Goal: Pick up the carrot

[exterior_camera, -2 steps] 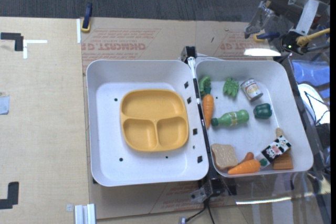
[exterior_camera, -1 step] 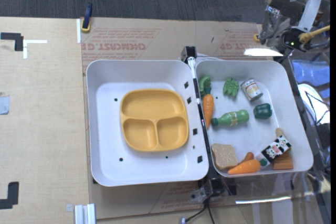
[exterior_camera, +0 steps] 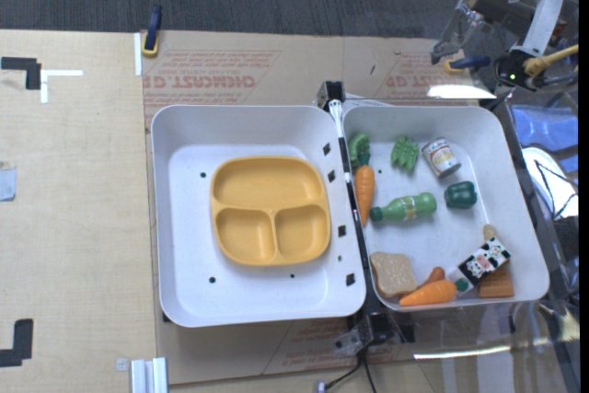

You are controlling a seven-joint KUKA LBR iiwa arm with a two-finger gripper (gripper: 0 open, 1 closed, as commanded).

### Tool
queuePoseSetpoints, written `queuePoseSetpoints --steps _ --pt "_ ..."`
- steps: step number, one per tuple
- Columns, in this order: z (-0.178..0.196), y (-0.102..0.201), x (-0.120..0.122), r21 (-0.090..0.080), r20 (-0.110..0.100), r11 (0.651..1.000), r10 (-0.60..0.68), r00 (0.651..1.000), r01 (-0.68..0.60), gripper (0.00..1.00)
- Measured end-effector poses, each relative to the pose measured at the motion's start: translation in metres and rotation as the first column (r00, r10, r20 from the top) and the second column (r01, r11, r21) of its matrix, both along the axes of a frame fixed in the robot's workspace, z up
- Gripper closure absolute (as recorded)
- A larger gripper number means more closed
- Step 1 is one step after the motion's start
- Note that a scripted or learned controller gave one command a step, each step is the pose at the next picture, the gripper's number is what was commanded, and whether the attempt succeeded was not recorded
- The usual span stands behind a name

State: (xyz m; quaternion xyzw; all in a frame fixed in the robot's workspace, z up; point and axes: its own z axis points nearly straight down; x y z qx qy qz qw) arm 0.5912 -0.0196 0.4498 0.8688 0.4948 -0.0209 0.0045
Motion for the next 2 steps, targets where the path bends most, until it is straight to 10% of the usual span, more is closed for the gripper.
queuePoseSetpoints --steps 1,2 --pt "0.0069 0.0001 0.0012 -0.004 -0.004 1.000 0.006 1.000 -0.006 1.00" --pt "0.0068 0.0001 0.0012 -0.004 -0.004 1.000 0.006 1.000 -0.006 0.00"
